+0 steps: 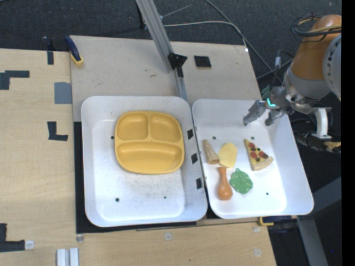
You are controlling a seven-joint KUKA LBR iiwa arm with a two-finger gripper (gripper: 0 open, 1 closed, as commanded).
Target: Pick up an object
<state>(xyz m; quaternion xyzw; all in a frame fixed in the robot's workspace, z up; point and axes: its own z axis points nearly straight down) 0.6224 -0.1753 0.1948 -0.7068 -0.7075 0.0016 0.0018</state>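
Desk [33, 148]: pale wood, bearing two shallow white bins side by side. Arm [313, 54]: grey with an orange band, entered from the right, wrist held over the far right corner of the right bin. Left bin [94, 204]: one yellow divided plate [149, 142] is held at its middle. Right bin [288, 198]: five small pieces are gathered at its middle. Gripper [259, 117]: set above the far part of the right bin, two dark fingers seen spread apart with white bin floor between them; nothing is held. Spoon [223, 186]: orange-brown, long axis running near to far, bowl toward the near rim. Pizza slice [258, 155]: the piece nearest the gripper, lying just below it in the picture, toward the near rim, its long axis slanted from the far point to the near crust. Green leaf [241, 181]: just right of the spoon. Yellow piece [228, 154]: oval, touching the spoon's far end. Tan wedge [210, 151]: just left of the yellow piece. By judgement no pick is begun; a short advance toward the near rim, then a descent, would be called for, the slice being the likeliest object.
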